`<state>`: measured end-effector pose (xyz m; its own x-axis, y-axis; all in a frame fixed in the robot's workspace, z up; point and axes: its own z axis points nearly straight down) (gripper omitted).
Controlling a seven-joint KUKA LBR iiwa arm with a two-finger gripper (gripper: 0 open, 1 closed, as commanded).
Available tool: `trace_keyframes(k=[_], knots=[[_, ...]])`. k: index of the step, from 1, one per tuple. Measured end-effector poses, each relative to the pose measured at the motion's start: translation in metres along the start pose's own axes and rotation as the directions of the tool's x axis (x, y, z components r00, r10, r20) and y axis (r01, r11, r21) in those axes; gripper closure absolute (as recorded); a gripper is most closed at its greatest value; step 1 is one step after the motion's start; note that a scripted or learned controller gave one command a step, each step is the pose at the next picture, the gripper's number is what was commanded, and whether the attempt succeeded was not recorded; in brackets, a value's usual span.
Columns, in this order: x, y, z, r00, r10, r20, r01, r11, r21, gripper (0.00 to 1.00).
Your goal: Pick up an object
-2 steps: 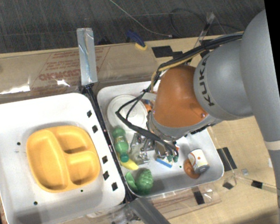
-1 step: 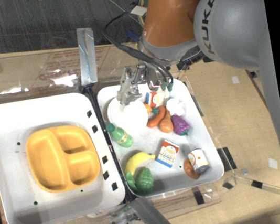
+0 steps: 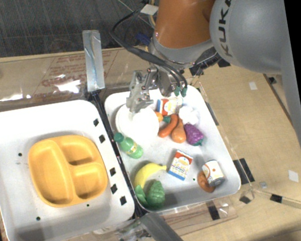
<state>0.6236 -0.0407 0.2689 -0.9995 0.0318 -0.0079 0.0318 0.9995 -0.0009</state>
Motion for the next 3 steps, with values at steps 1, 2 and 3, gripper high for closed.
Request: trace_keyframes(k=[1, 2, 3], knots=[[-0.029, -0.027, -0.007, 0.999, 0.048, -0.004, -0.048, 0.999, 0.001, 1.0], [-0.003, -0.136, -0.074, 0.987, -0.161, 0.0, 0.161, 0.987, 0.004, 1.0], [0.044, -0.085, 0.018, 0.995, -0.101, -0.012, 0.101, 0.995, -0.004, 1.0]])
